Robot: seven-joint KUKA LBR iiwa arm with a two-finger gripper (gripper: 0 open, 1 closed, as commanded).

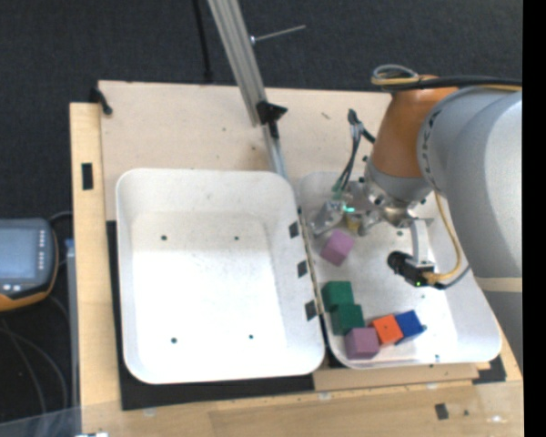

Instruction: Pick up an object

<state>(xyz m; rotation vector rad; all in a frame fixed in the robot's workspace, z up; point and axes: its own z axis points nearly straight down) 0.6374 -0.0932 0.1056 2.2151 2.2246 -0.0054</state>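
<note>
The grey arm bulks over the right bin, which serves as the landmark here. The left bin lies just beside it, to its left. At the right bin's upper left corner hangs the gripper, and a pale purple block sits right beneath it, tilted; whether the claw is apart, together or clamped on that block I cannot tell. Toward the bin's lower edge lie two green blocks, a second purple block, an orange block and a blue block, all close together. The pale purple block looks light, stiff and small, likely foam or wood; gripping across two flat opposite faces seems best, since a corner hold may slip.
</note>
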